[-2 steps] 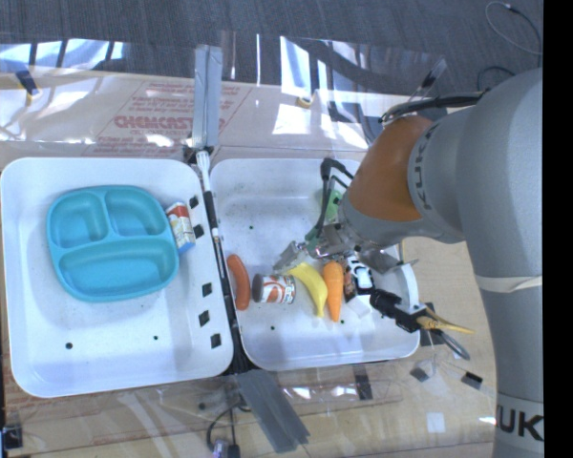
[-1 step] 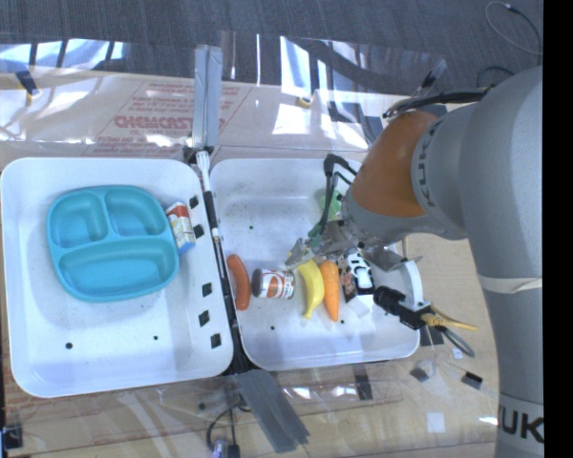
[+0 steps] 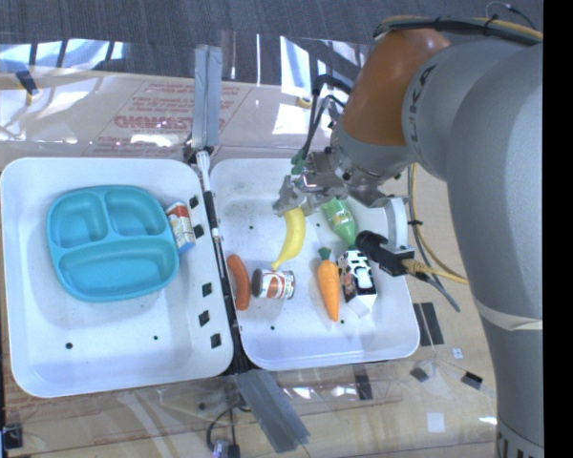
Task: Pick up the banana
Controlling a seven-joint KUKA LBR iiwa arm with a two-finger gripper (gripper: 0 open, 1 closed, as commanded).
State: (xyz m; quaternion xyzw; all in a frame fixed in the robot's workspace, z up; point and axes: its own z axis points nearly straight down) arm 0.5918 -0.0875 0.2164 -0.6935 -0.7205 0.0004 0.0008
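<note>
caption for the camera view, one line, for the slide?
KUKA arm's hand poised at the top end of the banana in the right bin, among a carrot, can and green bottle.

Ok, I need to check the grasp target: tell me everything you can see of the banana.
The banana is yellow, smooth and gently curved, and looks like a plastic toy. It lies flat in the right bin, running from its upper end under the gripper down-left to a tip near the can. Whether the gripper touches it is unclear.
</note>
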